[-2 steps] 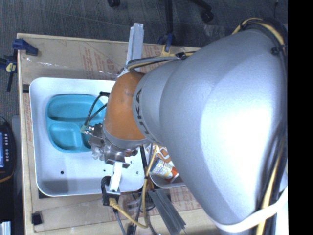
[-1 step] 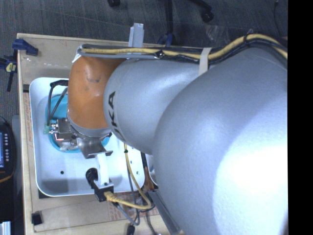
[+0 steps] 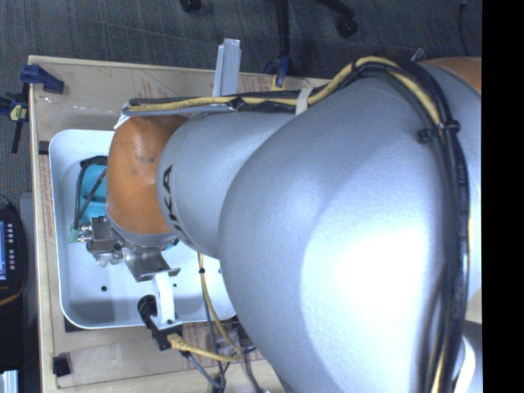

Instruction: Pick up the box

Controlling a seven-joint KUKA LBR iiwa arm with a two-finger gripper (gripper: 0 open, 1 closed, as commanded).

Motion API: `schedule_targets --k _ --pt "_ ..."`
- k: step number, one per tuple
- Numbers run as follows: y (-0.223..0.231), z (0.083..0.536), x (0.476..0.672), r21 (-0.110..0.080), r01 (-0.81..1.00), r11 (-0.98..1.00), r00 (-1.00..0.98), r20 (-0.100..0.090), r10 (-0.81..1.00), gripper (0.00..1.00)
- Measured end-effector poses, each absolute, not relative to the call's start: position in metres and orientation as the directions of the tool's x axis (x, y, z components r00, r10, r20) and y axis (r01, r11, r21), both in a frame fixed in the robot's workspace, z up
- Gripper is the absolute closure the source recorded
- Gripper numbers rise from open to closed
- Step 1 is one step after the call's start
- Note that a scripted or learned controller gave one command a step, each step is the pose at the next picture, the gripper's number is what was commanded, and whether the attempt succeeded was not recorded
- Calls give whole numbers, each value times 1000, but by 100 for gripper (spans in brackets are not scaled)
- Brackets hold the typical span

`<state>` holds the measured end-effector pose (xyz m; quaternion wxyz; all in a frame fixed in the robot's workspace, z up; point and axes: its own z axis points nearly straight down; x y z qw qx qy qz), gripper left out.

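One arm [image 3: 344, 219], one white bin [image 3: 61, 219] in sight, one teal box [image 3: 92, 182] inside it

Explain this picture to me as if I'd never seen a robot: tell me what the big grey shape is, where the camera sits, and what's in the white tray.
The big grey shape is a robot arm, seen close up, so it covers most of the picture. The orange band sits just above its wrist. The camera is fixed above a wooden bench, looking down at a slant, and the arm reaches in from the right side of the picture. Below the band hangs metal wrist hardware, low over a shallow white bin. Whether the gripper holds anything cannot be told from here. In the bin, a teal object peeks out beside the arm; it may be the box to pick up, but most of it is hidden.
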<state>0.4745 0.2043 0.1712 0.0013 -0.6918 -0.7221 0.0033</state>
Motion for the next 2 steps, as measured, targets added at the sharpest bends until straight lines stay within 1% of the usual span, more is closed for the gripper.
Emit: schedule_targets --k 1,2 --pt "121 122 489 -8 963 270 -270 1 963 100" --pt "121 122 489 -7 963 270 -270 0 963 0"
